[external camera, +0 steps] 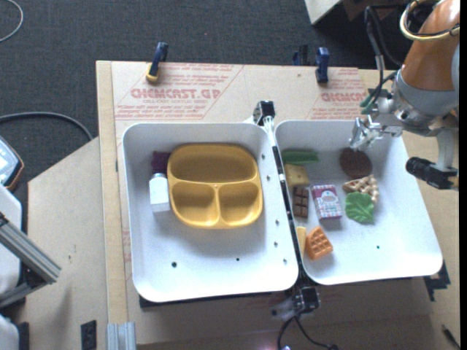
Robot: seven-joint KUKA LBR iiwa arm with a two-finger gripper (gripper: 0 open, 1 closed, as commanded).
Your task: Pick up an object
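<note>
Left bin (139, 254): 1 yellow divided tray (214, 184), 1 white bottle (159, 192) beside it. Right bin (408, 246): green bean (300, 155), chocolate (300, 202), red carton (326, 201), orange wedge (318, 243), brown cookie (355, 163), lettuce leaf (359, 208). My claw (363, 138) hovers above the cookie; fingers apart, gripping nothing.

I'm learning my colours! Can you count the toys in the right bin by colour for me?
Green: 2, the long bean and the leaf
Brown: 2, the round patty and the chocolate bar
Yellow or tan: 2, the cheese and the waffle
Orange: 1, the wedge
Red: 1, the carton
Total: 8
</note>
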